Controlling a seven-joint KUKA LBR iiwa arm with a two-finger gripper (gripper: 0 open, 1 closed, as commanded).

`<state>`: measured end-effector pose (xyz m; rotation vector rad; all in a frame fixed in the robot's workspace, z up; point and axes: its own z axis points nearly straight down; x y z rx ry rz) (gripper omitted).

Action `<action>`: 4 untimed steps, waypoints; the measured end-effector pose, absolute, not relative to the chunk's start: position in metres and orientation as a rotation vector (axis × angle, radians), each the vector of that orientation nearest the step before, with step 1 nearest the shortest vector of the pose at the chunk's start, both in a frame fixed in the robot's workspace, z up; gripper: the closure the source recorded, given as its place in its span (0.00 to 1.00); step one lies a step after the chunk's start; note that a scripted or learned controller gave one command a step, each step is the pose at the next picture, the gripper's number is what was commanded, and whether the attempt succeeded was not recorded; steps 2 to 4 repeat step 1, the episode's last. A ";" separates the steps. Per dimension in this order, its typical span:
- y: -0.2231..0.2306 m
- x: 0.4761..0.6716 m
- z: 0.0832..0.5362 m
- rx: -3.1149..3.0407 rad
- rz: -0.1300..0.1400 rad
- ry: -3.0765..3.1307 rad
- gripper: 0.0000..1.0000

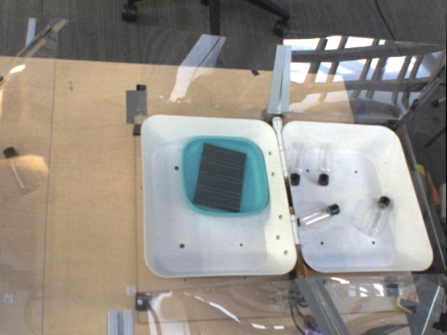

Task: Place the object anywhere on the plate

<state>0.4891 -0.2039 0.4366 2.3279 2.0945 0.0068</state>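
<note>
A dark grey ribbed block (221,177) lies on a teal plate (260,180) in a white bin (160,208).

1 fixed overhead camera, slanted, bins (279,187) centred

Dark grey carpet floor (84,9) along far edge. Black office chair base (209,2) w/ castors at far centre. Light wood bench top (70,187) covers left and near area; clear plastic sheeting over it, glare patches far left & near edge. Small dark bracket (137,105) on bench, left of centre. Metal frame rails (363,68) far right, bright window-like reflections around them. Cables (307,316) near right, under bench edge.
</note>
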 end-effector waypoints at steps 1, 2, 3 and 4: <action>-0.204 0.489 0.437 2.328 0.007 2.095 0.00; -0.204 0.489 0.437 2.328 0.007 2.095 0.00; -0.204 0.489 0.437 2.328 0.007 2.095 0.00; -0.204 0.489 0.437 2.328 0.007 2.095 0.00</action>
